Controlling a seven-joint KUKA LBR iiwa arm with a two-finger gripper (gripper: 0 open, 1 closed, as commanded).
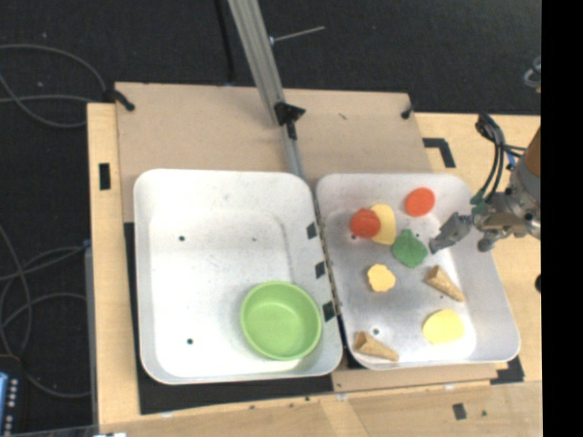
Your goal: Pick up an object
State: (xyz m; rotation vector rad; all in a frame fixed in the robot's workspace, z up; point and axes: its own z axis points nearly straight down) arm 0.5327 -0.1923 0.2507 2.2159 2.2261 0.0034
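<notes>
The gripper (pixel 453 233) hangs over the right bin (pixel 487 335), arm cut off at the frame edge. Whether its grip is released or clenched, I cannot tell. Nothing shows in it.

Robot lab or test cell, not a home. Plywood bench (pixel 228 126) sits on a dark floor with loose black cables (pixel 36 71) trailing off its left edge. An aluminium rail (pixel 255 44) slants up from the bench's far edge, apparently a mount. Two white bins (pixel 182 208) sit side by side, held by black brackets (pixel 319 267) at their shared edge and at the board's corners. Right bin holds small toy-like foam pieces (pixel 410 248), left bin a green bowl (pixel 281 320), laid out like test props. The arm (pixel 510 208) with bundled wiring reaches in at the bench's right edge.
</notes>
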